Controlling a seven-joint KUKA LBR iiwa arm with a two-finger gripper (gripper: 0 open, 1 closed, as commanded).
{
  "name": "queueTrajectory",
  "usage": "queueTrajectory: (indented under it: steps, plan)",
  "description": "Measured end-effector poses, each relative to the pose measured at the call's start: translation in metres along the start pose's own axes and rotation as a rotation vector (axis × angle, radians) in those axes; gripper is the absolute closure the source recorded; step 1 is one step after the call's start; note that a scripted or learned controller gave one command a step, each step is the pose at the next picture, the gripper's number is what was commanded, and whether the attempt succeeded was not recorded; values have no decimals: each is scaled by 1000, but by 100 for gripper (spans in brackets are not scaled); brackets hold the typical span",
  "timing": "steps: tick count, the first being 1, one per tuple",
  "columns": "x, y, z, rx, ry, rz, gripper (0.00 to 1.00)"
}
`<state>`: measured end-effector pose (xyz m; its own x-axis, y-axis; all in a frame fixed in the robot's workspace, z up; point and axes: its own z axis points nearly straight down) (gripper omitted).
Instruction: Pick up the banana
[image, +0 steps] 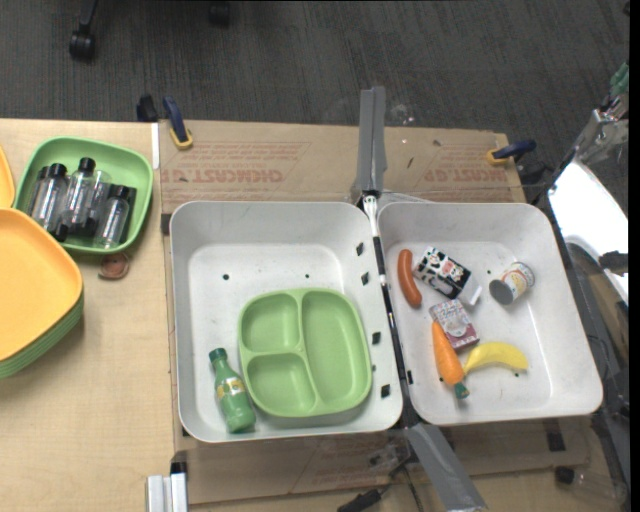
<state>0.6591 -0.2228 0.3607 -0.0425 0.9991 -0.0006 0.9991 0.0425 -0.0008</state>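
Camera view: two white bins side by side on the desk.
Banana (495, 357): right bin (540, 400), near its front, just beside the carrot (447, 357).
Left bin (200, 250): green divided tray (303, 352), green bottle (231, 391).
End effector: cannot tell its state.

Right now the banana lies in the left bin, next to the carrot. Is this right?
Not quite. The banana lies in the right bin, not the left one. It is next to the carrot, as the camera view shows.
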Motion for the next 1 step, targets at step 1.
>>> queueTrajectory:
  steps: [1]
  plan:
    - [7,1,-7,-1,0,57,100]
